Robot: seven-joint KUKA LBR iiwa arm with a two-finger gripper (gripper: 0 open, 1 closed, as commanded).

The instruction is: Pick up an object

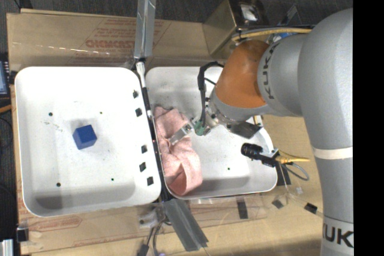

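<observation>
A crumpled pink cloth (179, 156) lies along the left wall of the right bin (240, 180), running from mid-bin down to its near corner. A small blue cube (84, 136) sits in the left bin (36, 189), left of centre. My gripper (183, 133) reaches down from the orange-banded wrist (240, 78) and its tip lies over the upper part of the pink cloth, at or just above its surface. The wrist hides the bin floor behind it.
A grey metal divider post (144, 27) stands between the bins at the far side. A black cable connector (255, 151) hangs over the right bin's right side. A tan box (231, 18) sits behind the right bin. Cardboard lies under both bins.
</observation>
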